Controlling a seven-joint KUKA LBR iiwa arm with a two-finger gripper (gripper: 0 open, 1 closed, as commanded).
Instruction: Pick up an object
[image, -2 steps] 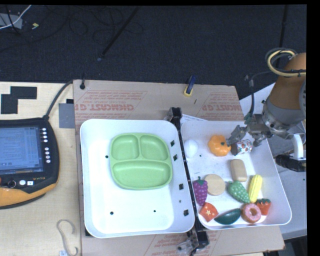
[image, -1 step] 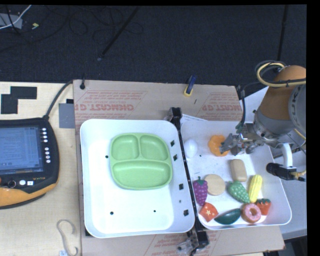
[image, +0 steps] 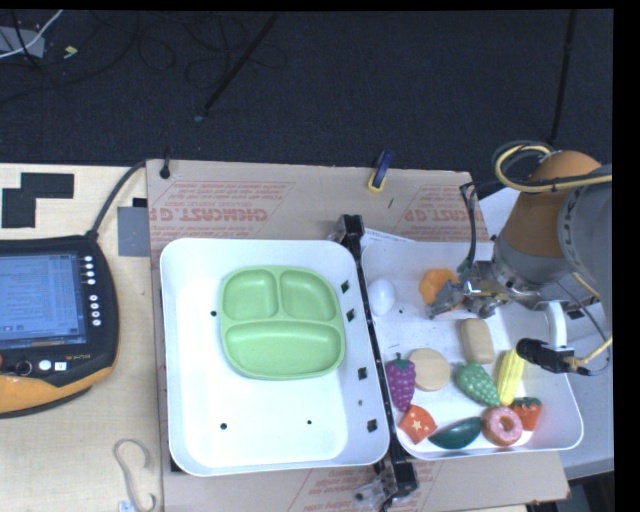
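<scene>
The gripper (image: 452, 298) hangs low in the right bin (image: 570, 425), fingers spread apart around nothing, tips just beside the orange piece (image: 436, 283), likely its target since that one sits apart from the 8-odd toy foods crowded below

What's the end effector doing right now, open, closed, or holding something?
End effector: cannot be told; it sits low in the right bin beside the orange toy.
</scene>
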